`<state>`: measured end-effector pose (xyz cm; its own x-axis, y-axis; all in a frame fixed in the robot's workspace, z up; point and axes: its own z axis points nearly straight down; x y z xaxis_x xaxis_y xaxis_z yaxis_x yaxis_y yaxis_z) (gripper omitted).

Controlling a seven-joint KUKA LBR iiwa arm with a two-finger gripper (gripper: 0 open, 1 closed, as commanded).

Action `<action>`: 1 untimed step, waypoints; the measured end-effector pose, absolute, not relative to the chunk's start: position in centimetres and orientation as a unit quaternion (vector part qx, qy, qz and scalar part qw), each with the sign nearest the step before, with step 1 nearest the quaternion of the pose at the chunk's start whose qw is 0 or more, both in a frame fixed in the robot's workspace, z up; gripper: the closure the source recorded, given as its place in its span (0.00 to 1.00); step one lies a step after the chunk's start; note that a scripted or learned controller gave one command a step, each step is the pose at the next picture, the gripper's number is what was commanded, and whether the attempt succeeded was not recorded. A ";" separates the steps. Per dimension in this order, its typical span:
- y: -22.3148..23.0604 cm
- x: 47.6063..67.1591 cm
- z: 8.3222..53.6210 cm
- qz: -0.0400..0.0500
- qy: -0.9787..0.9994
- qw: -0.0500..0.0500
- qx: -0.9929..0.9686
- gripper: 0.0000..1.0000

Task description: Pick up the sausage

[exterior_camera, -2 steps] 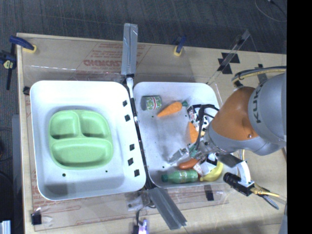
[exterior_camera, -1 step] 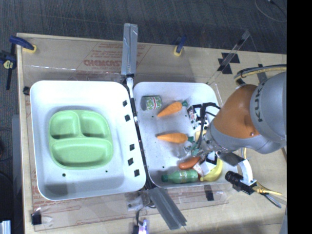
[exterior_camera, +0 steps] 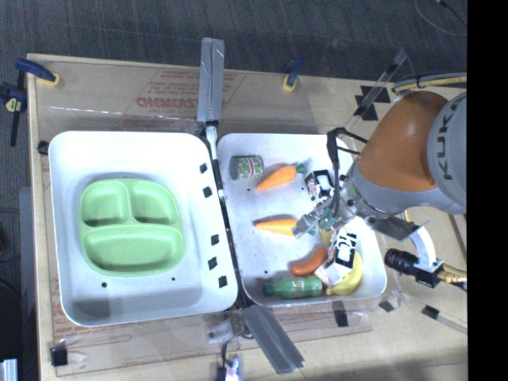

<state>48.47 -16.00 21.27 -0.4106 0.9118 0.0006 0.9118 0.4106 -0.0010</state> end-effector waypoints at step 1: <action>-19.5 47.7 9.0 0.000 -0.874 0.002 -0.486 1.00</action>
<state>47.70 -19.45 8.97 -0.5267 0.8500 0.0033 0.8500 0.5267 -0.0019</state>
